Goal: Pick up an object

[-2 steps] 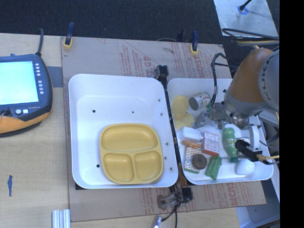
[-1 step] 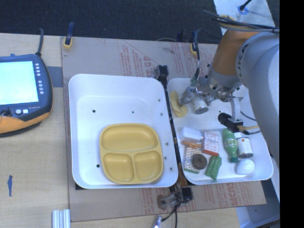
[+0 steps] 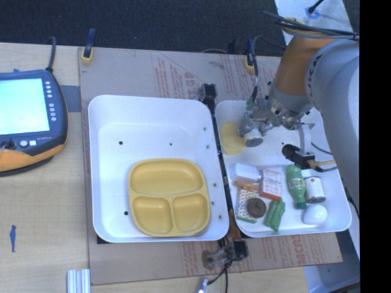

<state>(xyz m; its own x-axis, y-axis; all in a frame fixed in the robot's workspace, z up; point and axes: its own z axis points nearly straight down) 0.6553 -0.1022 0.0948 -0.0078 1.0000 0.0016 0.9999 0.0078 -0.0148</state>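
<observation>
Wooden table [image 3: 36, 224] under cardboard sheet. Left bin [image 3: 104, 127]: yellow tray [image 3: 168, 195]. Right bin [image 3: 339, 221]: bottle [image 3: 297, 187], egg [image 3: 315, 215]. Pincer [image 3: 250, 133] state indeterminate.

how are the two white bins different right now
The left bin bears one thing, a yellow divided tray, with much bare white floor around it. The right bin is crowded with small things, among them a green bottle and a white egg-shaped piece. The gripper hangs over the right bin, not the left bin. Both bins are shallow, white and round-cornered.
</observation>
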